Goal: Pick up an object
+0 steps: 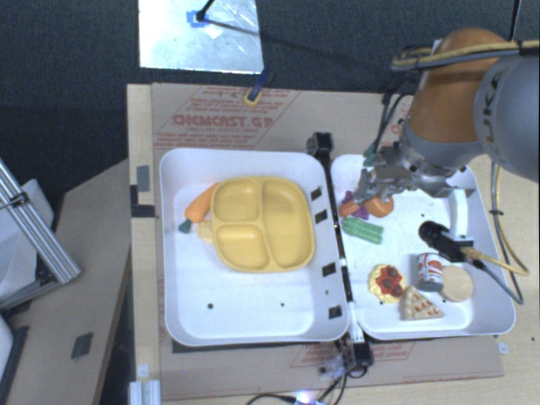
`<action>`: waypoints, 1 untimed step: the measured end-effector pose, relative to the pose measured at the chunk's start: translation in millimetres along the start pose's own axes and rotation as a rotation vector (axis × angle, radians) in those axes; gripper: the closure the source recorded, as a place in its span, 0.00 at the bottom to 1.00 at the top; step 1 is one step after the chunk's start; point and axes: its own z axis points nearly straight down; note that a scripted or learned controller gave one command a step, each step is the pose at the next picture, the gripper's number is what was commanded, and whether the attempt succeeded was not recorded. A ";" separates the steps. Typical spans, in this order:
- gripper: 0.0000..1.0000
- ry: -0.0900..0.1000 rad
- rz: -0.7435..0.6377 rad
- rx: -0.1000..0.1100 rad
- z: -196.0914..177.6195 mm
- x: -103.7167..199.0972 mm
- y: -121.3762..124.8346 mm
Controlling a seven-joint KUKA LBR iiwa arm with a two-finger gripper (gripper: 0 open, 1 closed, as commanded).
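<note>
My gripper [364, 197] hangs low over the upper left of the right bin [488, 310], reaching in from the right. Right under it lie an orange toy [380, 207] and a purple bunch [349, 201]; whether it touches either I cannot make out. A green piece [364, 230] lies just below them. Nearer the front of this bin are a round pizza toy [386, 281], a pizza slice [418, 306], a small can [429, 271] and a pale round biscuit [457, 284].
The left bin [245, 319] holds a yellow divided plate [260, 224] with a carrot [199, 204] against its left side. A black divider [334, 243] runs between the bins. A silver sheet [201, 22] lies behind the bench.
</note>
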 end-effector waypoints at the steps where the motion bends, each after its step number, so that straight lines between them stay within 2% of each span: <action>1: 1.00 0.000 0.000 0.001 0.9 49.0 -33.7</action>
